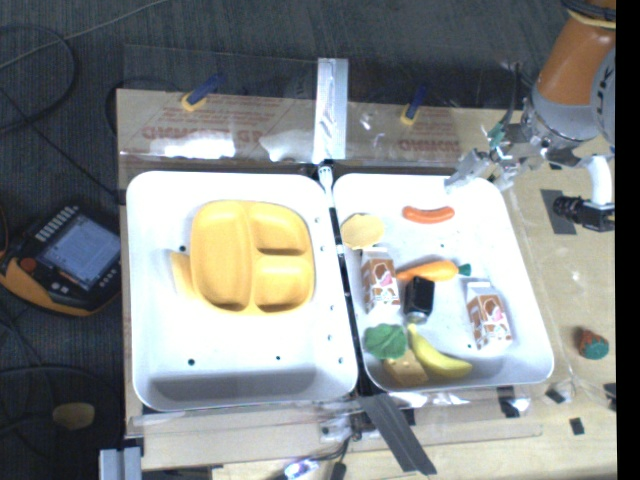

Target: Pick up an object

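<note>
The gripper is held over the far right corner of the right bin. Nearest it a sausage is placed, with a carrot farther forward. Two cartons are set either side of a box. Farthest away, a banana is laid. A divided tray is contained by the left bin.

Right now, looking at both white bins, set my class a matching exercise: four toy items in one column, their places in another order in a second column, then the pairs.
Things:
1. yellow divided plastic tray
2. red toy sausage
3. yellow toy banana
4. orange toy carrot

Places:
A. front of right bin
B. left bin
C. middle of right bin
D. back of right bin

Pairs: 1-B, 2-D, 3-A, 4-C
</note>
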Controlling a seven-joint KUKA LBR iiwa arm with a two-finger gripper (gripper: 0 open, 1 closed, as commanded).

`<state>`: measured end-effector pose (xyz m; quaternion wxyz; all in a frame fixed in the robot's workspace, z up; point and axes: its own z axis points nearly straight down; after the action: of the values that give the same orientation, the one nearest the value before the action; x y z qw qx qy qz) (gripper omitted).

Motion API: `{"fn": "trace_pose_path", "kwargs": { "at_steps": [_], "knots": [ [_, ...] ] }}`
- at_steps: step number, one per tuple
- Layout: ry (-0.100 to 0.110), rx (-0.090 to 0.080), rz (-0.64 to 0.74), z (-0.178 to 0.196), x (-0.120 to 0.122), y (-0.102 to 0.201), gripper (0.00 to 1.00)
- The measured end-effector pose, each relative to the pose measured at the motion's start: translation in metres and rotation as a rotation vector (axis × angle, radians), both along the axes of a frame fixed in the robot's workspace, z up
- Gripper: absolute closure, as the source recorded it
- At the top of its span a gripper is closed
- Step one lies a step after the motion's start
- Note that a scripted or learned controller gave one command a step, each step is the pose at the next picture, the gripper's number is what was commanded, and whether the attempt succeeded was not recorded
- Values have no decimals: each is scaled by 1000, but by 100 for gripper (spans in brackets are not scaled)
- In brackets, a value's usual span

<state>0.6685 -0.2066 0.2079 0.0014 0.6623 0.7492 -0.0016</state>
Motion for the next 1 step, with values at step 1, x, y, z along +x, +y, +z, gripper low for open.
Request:
{"fn": "trace_pose_path", "kwargs": {
  "at_steps": [1],
  "knots": [
    [-1, 5, 199, -115, -31, 65, 0]
  ]
}}
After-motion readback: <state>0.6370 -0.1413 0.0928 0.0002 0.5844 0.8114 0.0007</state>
